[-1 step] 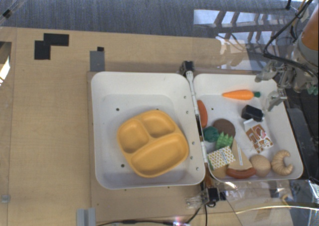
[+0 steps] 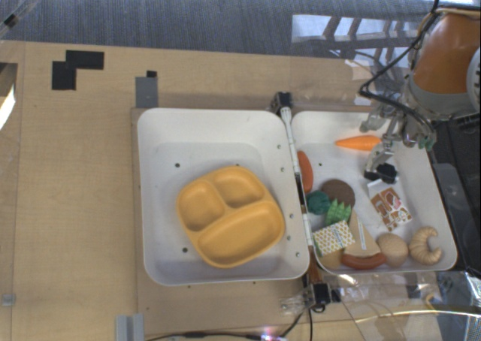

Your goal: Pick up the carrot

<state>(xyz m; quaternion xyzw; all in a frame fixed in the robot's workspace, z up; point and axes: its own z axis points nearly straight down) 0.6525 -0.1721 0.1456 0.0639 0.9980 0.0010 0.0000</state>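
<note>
Gripper (image 2: 387, 139) hangs at the right bin's (image 2: 443, 215) one o'clock corner, grasping the orange carrot's (image 2: 356, 143) thick end; the carrot's tip points toward nine o'clock.

Fixed above the counter (image 2: 75, 182), looking down at a slant. Far enough off to take in both white bins whole: left bin (image 2: 161, 133), right bin (image 2: 440, 212). Facing toward the grey floor (image 2: 225, 9) past the counter's far edge, across the top. Arm (image 2: 447, 61) entering from the right side.
</note>
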